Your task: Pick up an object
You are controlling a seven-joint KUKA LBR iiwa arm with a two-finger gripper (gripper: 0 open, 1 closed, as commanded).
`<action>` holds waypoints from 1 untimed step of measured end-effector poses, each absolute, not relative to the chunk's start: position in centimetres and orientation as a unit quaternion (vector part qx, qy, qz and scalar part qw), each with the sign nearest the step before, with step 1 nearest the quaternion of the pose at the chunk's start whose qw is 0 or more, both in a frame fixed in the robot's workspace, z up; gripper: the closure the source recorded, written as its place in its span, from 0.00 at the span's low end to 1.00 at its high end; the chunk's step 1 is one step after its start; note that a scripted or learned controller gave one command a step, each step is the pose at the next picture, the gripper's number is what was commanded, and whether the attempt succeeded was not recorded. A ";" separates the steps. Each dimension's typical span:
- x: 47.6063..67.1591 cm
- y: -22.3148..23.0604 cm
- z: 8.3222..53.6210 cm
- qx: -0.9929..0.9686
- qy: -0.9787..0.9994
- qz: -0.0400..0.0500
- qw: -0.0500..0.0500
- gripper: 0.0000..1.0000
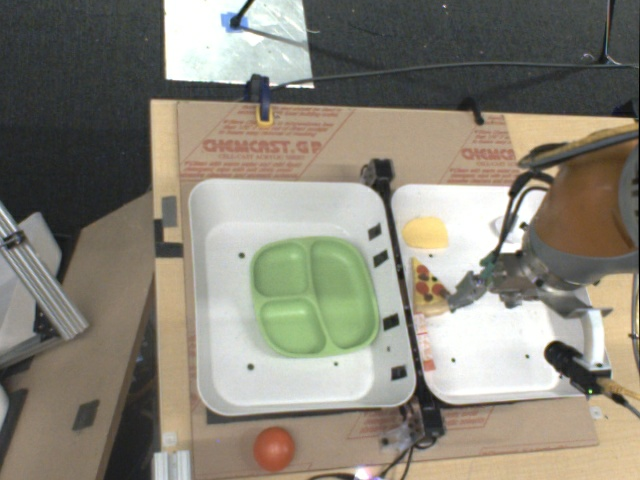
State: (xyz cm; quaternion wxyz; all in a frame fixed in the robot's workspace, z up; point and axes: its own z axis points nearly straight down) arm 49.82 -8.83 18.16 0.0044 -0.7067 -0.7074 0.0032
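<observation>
Claw (pixel 466 292) sits low over the right bin (pixel 500 368), its dark fingertips just right of the pizza slice (pixel 430 288); whether the fingers are parted or closed cannot be made out, and nothing can be seen between them. Taking that pizza slice as the landmark: nearest the camera and down-left of it, an orange ball (pixel 273 447) lies on the bench (pixel 330 133) in front of the left bin (pixel 290 208), outside both bins. Down-right of the slice, a black part (pixel 568 360) of the arm's gear hangs over the right bin's front right corner. The slice itself lies flat on the right bin's floor, tight against the bin's left wall, with red and dark toppings showing. Left of it, across the divider, a green tray (pixel 314 296) with three compartments rests in the middle of the left bin. Right of the slice stands the arm (pixel 590 218), with its orange band above the grey wrist. Just beyond the slice, a yellow piece (pixel 426 232) lies on the same bin floor, near the far left corner, apart from the slice. Farthest back, beyond the bench, a silvery sheet (pixel 238 28) lies on the dark floor.
</observation>
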 end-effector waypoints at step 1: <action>50.1 -8.8 18.7 -0.706 -0.708 0.000 0.000 0.00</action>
